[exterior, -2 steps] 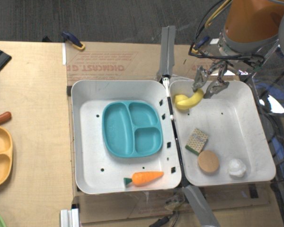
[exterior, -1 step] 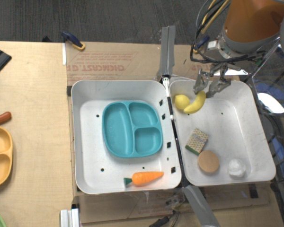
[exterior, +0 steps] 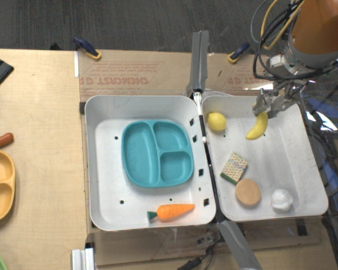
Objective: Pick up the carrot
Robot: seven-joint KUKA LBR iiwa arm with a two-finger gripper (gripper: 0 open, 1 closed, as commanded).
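While hand (exterior: 268,107) hangs above banana (exterior: 258,127), fingers' spread unclear, carrot (exterior: 172,211) lies untouched just below teal divided plate (exterior: 157,152); approach not begun; next: cross past plate, descend over carrot

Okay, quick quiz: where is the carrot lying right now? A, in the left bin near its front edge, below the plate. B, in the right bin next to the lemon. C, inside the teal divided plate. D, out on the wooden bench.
A: the carrot lies on the left bin floor near its front edge, below the teal divided plate.
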